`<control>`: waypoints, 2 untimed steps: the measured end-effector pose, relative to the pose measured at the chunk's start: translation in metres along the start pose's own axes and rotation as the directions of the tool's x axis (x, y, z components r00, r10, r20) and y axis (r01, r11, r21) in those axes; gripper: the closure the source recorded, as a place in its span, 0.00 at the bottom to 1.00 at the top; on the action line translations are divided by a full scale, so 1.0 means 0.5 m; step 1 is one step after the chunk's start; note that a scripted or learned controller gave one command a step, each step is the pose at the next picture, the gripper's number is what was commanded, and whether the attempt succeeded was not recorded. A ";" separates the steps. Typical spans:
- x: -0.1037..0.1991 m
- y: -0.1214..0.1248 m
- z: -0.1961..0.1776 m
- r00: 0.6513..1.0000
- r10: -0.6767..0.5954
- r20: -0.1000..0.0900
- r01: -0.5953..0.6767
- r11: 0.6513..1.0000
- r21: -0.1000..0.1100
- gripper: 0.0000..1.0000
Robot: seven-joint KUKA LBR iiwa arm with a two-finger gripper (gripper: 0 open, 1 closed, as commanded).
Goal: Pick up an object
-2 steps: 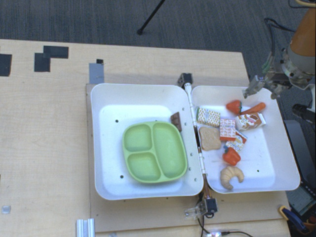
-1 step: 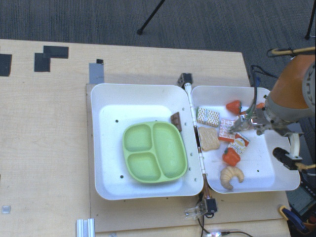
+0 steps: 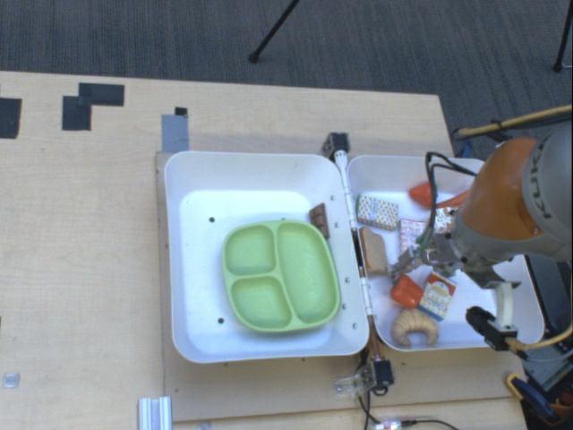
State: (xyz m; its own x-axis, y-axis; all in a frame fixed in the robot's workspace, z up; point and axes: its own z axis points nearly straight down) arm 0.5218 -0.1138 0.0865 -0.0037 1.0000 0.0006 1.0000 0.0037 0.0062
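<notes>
My gripper (image 3: 410, 265) hangs low in the right bin (image 3: 528, 316), reaching in from the right under the orange-banded wrist. It looks open, with its tips spread just above a small red block (image 3: 406, 291) and nothing held between them. A croissant (image 3: 414, 327) lies toward the front of the bin. Beside the red block stands a small printed carton (image 3: 437, 296). Left of the gripper is a brown bar (image 3: 373, 253). Behind it lie a pink packet (image 3: 412, 233) and a patterned packet (image 3: 378, 211). An orange-red item (image 3: 424, 193) sits at the back, partly hidden by the arm.
The left bin (image 3: 192, 240) holds a green divided plate (image 3: 282, 276) and a small brown piece (image 3: 319, 217) by its right wall. The ridge between the bins (image 3: 354, 240) runs just left of the gripper. A black part (image 3: 488, 327) of the arm overhangs the right bin's front.
</notes>
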 end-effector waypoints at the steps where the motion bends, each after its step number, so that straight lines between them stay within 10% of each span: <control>1: -0.001 0.005 -0.023 1.000 0.000 0.002 0.000 1.000 -0.006 1.00; 2: -0.001 0.005 -0.023 1.000 0.000 0.002 0.000 1.000 -0.006 0.00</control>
State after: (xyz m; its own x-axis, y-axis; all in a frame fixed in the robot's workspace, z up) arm 0.5240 -0.1142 0.0982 -0.0036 1.0000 -0.0011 0.9999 0.0036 0.0120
